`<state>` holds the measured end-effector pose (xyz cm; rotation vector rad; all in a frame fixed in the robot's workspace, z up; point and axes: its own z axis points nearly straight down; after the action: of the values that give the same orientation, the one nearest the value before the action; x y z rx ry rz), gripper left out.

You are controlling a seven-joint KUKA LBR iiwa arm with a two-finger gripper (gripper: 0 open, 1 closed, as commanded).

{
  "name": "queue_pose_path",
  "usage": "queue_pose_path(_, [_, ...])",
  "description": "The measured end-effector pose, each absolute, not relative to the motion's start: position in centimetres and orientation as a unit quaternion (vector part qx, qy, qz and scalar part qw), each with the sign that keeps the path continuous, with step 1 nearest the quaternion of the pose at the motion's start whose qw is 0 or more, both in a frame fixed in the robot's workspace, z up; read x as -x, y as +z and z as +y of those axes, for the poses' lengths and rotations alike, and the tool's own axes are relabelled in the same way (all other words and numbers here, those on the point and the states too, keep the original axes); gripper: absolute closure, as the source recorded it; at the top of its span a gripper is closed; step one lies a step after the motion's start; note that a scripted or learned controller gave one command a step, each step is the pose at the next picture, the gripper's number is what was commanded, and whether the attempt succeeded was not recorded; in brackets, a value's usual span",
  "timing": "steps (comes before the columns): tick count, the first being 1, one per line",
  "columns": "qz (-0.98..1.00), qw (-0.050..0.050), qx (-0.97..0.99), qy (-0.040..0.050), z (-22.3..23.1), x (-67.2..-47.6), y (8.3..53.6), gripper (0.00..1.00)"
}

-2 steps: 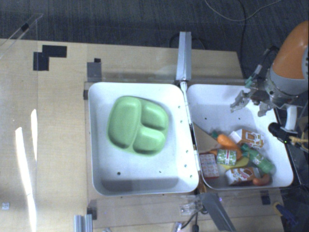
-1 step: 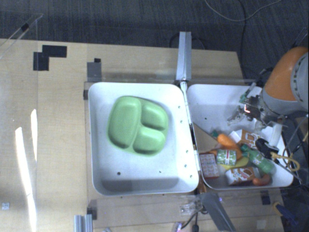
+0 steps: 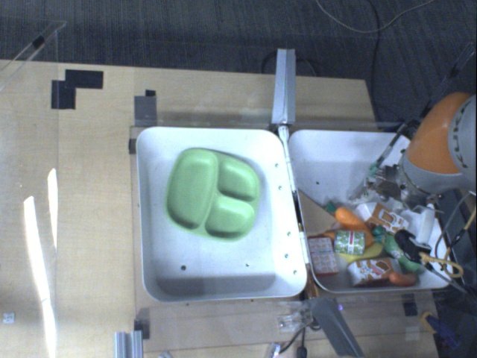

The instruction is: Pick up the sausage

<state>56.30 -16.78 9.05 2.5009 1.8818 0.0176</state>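
Wooden tabletop carried two bins; arm's gripper hung over right bin, jaws' state unreadable. Sausage couldn't be singled out w/ certainty in crowded toy pile; risk: grabbing a neighbour.

A green three-compartment plate is lying in the left white bin, a little above the bin's middle, with its one long section facing left and two smaller ones facing right. The right white bin is sitting just beside it, the two rims touching along a metal divider post. Toy groceries are crowding the right bin's lower half: an orange carrot, a green-labelled can, a small red patterned packet and a flat carton. A thin cable is looping across the dark carpet behind the wooden bench.
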Motion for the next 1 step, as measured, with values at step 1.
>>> queue_pose_path(1, [0.501,0.005,-0.865,0.0054,-15.51,-56.84,9.02,0.00])
